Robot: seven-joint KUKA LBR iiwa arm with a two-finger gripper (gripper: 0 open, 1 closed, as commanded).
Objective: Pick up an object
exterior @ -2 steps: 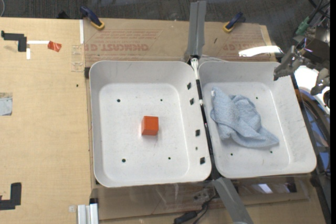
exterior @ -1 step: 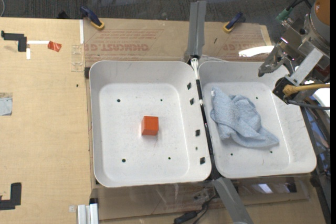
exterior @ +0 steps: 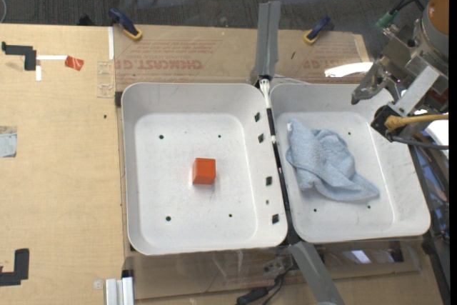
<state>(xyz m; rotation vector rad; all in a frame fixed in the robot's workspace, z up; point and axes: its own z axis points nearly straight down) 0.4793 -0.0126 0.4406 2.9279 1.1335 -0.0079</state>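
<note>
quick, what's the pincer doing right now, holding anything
pincer: above the right bin's far right corner, nothing seen between its fingers; open or closed cannot be told. The cloth and the orange block lie in the bins.

Smooth glossy white plastic bins [exterior: 143, 153], soft nubbly pale blue cloth [exterior: 325, 164] at right, matt orange block [exterior: 204, 171] left of centre, matt brown cardboard [exterior: 193, 61] upper frame, pale wood board [exterior: 53, 168] far left

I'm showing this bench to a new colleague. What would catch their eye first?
Probably the orange block, alone near the middle of the left bin. Next, the crumpled grey-blue cloth lying in the right bin. The gripper hangs over that bin's far right corner, apart from both.
</note>
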